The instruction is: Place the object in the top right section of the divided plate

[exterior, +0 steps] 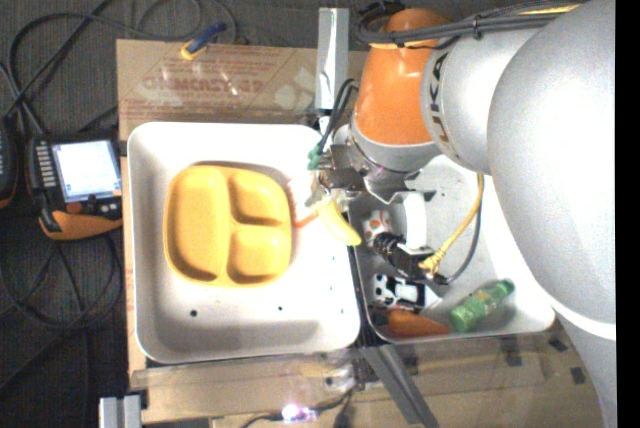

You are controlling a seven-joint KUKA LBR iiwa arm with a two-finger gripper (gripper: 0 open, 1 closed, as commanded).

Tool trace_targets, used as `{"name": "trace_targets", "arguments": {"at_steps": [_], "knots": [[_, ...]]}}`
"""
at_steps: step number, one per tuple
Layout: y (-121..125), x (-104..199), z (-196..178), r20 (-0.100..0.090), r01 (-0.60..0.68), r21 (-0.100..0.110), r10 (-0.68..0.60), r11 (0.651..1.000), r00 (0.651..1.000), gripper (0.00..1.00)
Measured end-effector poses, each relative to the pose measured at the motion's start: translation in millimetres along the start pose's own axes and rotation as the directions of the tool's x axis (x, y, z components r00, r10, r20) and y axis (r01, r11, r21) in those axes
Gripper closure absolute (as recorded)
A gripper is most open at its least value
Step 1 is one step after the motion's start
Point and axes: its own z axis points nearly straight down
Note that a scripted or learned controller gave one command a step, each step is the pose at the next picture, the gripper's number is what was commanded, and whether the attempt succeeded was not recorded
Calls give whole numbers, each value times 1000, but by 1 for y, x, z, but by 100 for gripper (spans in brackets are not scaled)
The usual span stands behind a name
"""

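Observation:
The yellow divided plate [230,221] lies in the left white bin [150,316], with its top right section [262,201] bare. My gripper [327,199] hangs over the left bin's right edge, just right of the plate. It is shut on a yellow banana-shaped object [340,224], which slants down to the right over the rim between the bins. A small orange-pink tip [303,218] shows at the object's left, close to the plate's right rim. The orange wrist band [400,101] hides the gripper's upper part.
The right bin [530,316] holds a green bottle [482,304], an orange-brown item [415,323], a black-and-white piece [393,291] and a small red-and-white piece [378,220]. A yellow cable [462,236] loops down from the arm. A handheld screen [85,171] sits left of the bench.

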Motion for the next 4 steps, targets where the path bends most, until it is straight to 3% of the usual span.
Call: {"name": "trace_targets", "arguments": {"at_steps": [1, 2, 3, 4], "knots": [[-11, 20, 4, 2, 39, -1, -39, 999, 999, 100], [2, 20, -4, 1, -56, 1, 56, 998, 998, 100], [-32, 40, -11, 0, -145, 1, 145, 989, 989, 100], [-5, 90, 81, 2, -100, 0, 100, 995, 995, 100]]}}
